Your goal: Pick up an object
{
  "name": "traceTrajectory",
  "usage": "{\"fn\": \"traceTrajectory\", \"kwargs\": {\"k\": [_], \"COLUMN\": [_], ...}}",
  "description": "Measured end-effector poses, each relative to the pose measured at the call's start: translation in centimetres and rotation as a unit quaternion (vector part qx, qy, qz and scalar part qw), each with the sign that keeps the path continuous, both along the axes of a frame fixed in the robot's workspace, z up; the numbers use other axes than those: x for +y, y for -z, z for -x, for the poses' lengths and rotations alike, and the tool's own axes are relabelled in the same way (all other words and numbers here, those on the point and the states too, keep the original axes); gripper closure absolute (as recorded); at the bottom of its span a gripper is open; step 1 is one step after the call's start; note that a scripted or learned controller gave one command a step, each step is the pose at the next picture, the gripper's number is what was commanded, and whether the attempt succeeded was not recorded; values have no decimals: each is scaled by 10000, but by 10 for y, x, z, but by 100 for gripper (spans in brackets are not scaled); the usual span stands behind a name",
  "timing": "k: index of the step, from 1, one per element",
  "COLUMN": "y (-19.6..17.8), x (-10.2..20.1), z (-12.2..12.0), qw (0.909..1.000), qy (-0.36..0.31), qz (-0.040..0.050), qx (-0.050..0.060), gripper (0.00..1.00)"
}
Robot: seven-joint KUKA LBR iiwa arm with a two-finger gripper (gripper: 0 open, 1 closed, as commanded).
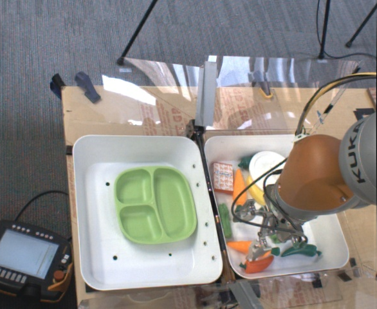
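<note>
The right bin (340, 240) holds several toy foods. My gripper (264, 239) hangs low over the bin's front part, under the orange wrist band. Just left of it lies a small orange carrot (239, 245). A red-orange piece (258, 264) sits right below it, and a teal item (302, 251) lies to its right. I cannot tell whether the gripper touches any of them. Further back are a green stick (224, 218), a second orange carrot (239, 186), a yellow piece (255, 190), a red and white box (222, 176) and a white round dish (266, 163).
The left bin (92, 166) holds a light green divided plate (155, 205). A raised rim (208, 198) separates the two bins. Cables loop around the wrist above the right bin. A teach pendant (22, 257) lies on the floor at the lower left.
</note>
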State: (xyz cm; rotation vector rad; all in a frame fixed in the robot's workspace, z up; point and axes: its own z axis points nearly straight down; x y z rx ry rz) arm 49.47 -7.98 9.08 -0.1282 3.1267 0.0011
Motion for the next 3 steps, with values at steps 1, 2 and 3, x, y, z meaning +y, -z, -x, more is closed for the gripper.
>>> {"fn": "traceTrajectory", "kwargs": {"k": [1,2,3], "y": [3,4,4], "x": [-2,-49,-16], "z": [-93,-26,-74], "qw": [9988,9896,9750], "qy": [495,1435,2220], "qz": [-6,-7,-14], "qx": [52,69,63], "gripper": [0,0,0]}}
